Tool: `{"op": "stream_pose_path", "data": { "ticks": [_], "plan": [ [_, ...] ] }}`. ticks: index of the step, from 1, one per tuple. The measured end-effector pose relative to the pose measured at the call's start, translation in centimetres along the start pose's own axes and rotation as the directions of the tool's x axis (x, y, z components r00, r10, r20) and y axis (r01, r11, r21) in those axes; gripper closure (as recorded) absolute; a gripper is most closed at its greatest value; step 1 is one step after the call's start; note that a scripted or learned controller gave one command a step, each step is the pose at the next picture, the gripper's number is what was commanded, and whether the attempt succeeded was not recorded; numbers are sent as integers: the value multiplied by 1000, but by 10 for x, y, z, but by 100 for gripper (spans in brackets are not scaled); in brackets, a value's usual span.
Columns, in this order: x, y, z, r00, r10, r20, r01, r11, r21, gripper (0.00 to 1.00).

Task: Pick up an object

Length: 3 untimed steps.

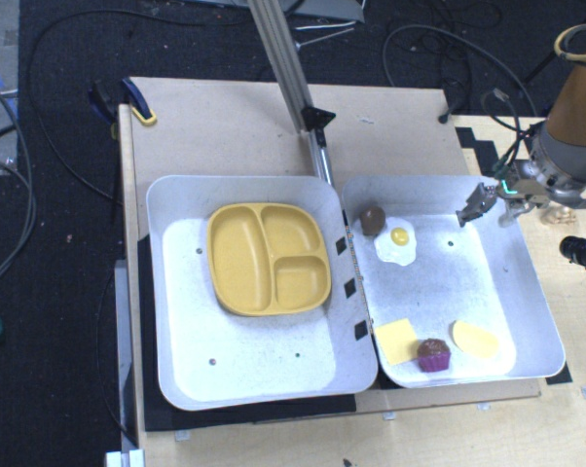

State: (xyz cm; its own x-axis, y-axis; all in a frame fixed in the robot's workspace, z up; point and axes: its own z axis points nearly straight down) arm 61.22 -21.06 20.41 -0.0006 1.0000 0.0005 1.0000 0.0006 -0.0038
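The right bin (527,290) holds several toy foods. A brown ball (372,220) and a fried egg (397,244) lie near its far left corner. A yellow cheese square (397,341), a purple piece (433,354) and a pale yellow oval slice (475,339) lie along the near edge. My gripper (492,208) hangs over the bin's far right corner, well to the right of the egg. It is open, with nothing between its fingers.
The left bin (176,290) holds a yellow divided tray (270,258). A slanted metal pole (285,56) comes down to the gap between the bins at the back. Black clips (351,285) sit on the shared bin edge.
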Motion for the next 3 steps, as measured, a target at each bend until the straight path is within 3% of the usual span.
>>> {"op": "stream_pose_path", "data": {
  "ticks": [1, 3],
  "plan": [
    [0, 1, -2, 1000, -1, 1, 1, 1000, -5, 0],
    [-2, -4, 106, 1000, 1, 0, -1, 1000, 1, 0]
  ]
}}
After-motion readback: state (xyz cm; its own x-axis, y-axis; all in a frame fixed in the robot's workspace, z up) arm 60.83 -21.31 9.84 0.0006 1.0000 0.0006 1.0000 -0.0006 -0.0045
